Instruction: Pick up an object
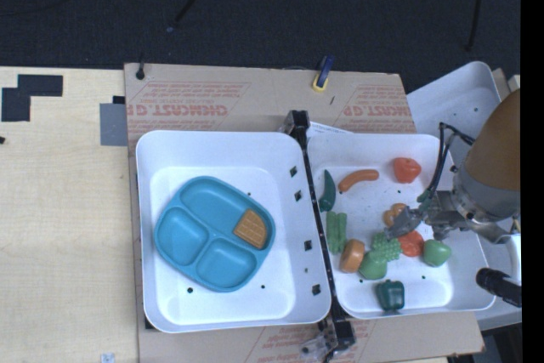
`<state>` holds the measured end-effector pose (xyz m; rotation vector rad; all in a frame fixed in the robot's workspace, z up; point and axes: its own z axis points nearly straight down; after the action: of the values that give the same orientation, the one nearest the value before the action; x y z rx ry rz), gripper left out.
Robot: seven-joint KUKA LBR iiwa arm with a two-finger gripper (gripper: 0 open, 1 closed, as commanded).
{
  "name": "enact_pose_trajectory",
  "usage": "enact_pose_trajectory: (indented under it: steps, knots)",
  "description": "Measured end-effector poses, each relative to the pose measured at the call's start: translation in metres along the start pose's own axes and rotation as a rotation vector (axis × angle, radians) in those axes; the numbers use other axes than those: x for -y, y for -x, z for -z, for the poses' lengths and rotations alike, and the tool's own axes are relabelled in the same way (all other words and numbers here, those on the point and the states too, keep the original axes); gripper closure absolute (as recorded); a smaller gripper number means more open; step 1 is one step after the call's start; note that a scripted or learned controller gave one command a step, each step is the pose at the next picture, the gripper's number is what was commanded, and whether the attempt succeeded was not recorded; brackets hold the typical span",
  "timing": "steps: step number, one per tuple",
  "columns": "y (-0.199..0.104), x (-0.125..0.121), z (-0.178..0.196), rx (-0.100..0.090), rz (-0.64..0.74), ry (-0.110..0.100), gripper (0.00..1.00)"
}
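Gripper (406, 221) is reaching into the right bin (463, 289) from the right, tip down in the middle of the toy food pile; can't tell from this slanted overhead view how it is set, since the metal tip is blurring into the clutter. Nothing is visibly pinched, so judging the pick as not yet made.

Candidates are crowding the tip: small orange-yellow piece (395, 213) touching or just left of it, red piece (412, 245) just below, bumpy green piece (385, 249) below-left, light green round piece (437, 252) below-right. Orange piece (352, 255) and green pepper (390, 295) are sitting farther below-left. Sausage (358, 179) and red tomato (406, 169) are lying above it, well apart from the pile.

To do this well, I'd say it should be committing to one item, probably the small orange-yellow piece or the red one, and centring over it before closing. Risk is neighbours getting wedged or nudged, since they are touching each other. Straight, slow lift afterwards.

Left bin (161, 153) is holding a blue tray (183, 238) with a waffle piece (252, 228), well left of the gripper and not involved.
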<state>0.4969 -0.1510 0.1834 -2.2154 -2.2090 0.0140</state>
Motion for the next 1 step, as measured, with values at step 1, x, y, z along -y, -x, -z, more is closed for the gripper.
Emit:
enact_pose_trajectory:
  steps: [1]
  knots:
    - [0.0002, -0.0031, 0.0066, 0.003, 0.002, 0.014, 0.0]
